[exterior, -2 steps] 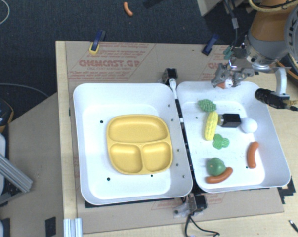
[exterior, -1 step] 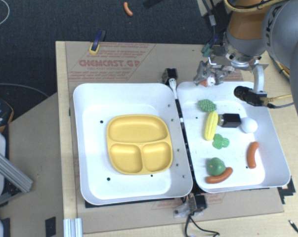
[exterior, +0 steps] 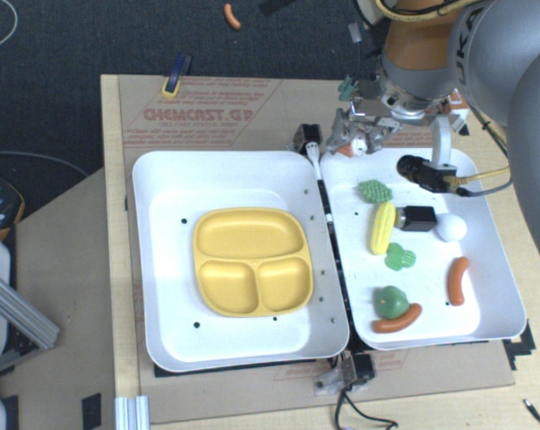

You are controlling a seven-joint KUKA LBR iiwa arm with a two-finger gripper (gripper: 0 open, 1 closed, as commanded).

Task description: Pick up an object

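Upright in right bin, corn cob (exterior: 382, 227), long axis near-vertical in view, fingers' (exterior: 357, 141) state unclear.

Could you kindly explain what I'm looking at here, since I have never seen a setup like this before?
One camera looks down at a slant on a bench with two shallow white bins. The grey and orange machine at upper right is a robot arm; its gripper hangs over the far edge of the right bin, holding nothing that I can see. That bin contains toy food: a corn cob, a green ball, two sausages, leafy green pieces, a white ball and a small black block. The left bin holds a yellow divided plate. The arm's job is to pick something up.
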